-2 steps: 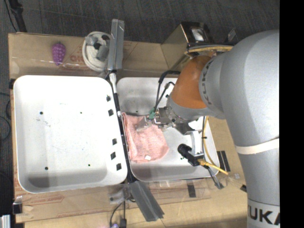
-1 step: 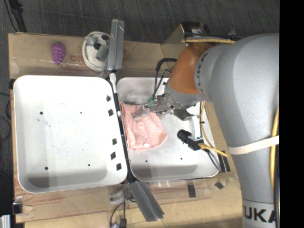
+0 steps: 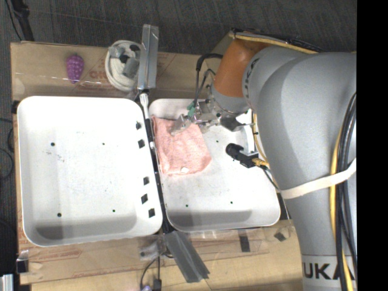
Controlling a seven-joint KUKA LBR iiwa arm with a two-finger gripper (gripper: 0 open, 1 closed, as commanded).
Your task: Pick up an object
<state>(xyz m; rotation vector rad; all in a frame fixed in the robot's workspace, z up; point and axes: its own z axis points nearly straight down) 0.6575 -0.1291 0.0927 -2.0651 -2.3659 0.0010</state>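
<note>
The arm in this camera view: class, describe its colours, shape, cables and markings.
The arm is bulky, rounded and grey, with an orange band above the wrist. Thin dark cables loop near the wrist and a pale strap crosses the body. White letters "UKA" mark its base. The small metallic pincer carries green details.

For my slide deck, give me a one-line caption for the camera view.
KUKA arm's hand at the pink cloth in the right bin.

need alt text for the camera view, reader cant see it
A grey robot arm reaches from the right into the right white bin, its pincer at the top edge of a pink cloth lying there. The left white bin sits beside it; a small purple object rests on the bench behind.
</note>
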